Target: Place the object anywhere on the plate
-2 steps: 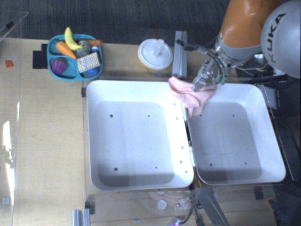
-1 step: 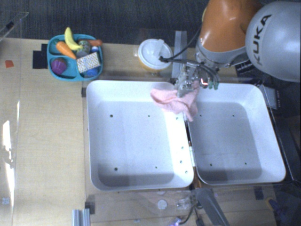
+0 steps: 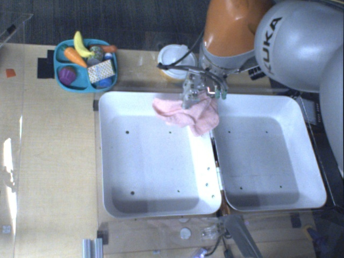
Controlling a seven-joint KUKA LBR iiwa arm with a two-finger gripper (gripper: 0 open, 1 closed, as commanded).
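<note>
I see the arm [image 3: 290, 42] reaching in from the right, its pincer [image 3: 192, 97] hanging over the top edge where the two bins meet. A pink cloth [image 3: 185, 115] is bunched right under the pincer and rises to its tips; it drapes over the upper right corner of the left bin [image 3: 145, 160] and touches the rim of the right bin [image 3: 269, 160]. On the worktop [image 3: 48, 160], above the left bin, I see a blue tray [image 3: 58, 75] with toy food, including a banana [image 3: 80, 45] and a carrot [image 3: 74, 56]. A white bowl [image 3: 173, 58] stands just beside the wrist.
</note>
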